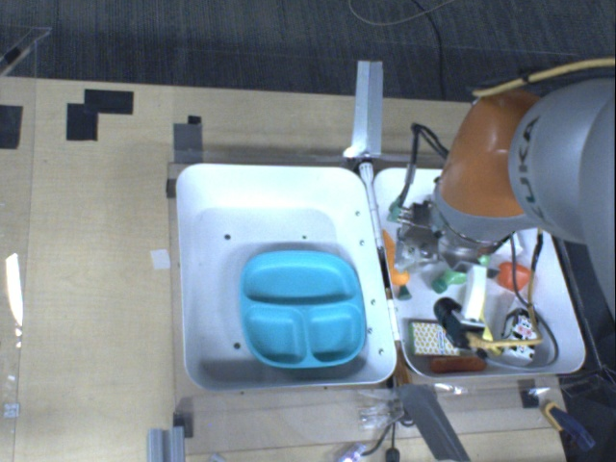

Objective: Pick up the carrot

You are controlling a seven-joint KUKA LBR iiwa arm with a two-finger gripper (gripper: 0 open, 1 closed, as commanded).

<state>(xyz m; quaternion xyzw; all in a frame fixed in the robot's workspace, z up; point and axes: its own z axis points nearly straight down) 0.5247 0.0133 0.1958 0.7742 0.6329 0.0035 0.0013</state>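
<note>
Gripper (423, 248) hung low in right bin (568, 340); finger state cannot be told. Carrot (388, 258) just beside, toward divider. Descent best centred over carrot, clear of wall.

The arm (520, 162) hides much of the right bin (568, 349), and the small items beneath it are partly covered.

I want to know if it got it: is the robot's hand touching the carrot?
Cannot tell. In the camera view the arm hangs over the carrot, hiding any contact.
</note>
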